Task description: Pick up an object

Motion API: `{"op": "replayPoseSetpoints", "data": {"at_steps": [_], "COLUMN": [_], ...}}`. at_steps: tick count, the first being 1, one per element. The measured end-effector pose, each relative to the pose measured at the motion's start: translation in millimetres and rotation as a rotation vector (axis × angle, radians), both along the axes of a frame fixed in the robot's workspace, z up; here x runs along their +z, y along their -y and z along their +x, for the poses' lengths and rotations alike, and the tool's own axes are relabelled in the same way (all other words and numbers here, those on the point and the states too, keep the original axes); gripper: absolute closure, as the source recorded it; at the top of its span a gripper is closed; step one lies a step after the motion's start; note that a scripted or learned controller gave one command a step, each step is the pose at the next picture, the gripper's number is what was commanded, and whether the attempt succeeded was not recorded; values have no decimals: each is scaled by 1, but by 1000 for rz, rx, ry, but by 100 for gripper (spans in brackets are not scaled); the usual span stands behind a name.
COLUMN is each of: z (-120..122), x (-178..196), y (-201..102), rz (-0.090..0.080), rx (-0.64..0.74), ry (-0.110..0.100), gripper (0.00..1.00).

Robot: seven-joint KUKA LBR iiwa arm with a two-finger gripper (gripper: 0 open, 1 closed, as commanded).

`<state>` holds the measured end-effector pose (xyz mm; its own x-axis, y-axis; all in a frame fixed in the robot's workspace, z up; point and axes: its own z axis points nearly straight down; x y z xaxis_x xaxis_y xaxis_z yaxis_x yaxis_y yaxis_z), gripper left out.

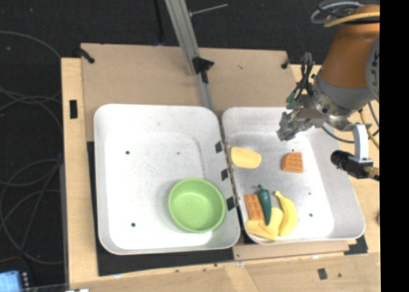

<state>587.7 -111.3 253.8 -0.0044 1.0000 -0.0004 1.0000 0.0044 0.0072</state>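
Bananas [285,215] and a pepper [264,204] crowd the right bin's [332,217] near rim, well below my gripper [286,128]; whether it is open I cannot tell. Just beneath it sits the orange waffle [293,162], probably light, stiff, best pinched across its flat edges.

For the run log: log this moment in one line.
gripper: above right bin, nothing seen held | nearest: orange waffle square | green bowl: left bin

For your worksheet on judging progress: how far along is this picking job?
Done: nothing lifted; the orange block, yellow piece and green bowl lie in the bins. In hand: the hand hangs above the right bin. Left: descend, grasp, lift.
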Motion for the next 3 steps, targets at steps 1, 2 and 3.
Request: {"op": "replayPoseSetpoints", "data": {"at_steps": [1,2,3], "z": [5,8,7], "x": [4,7,-11], "y": [-60,-117,-169], "rz": [2,2,0], "rx": [5,4,2], "ry": [-4,-5,-8], "gripper": [100,100,100]}}
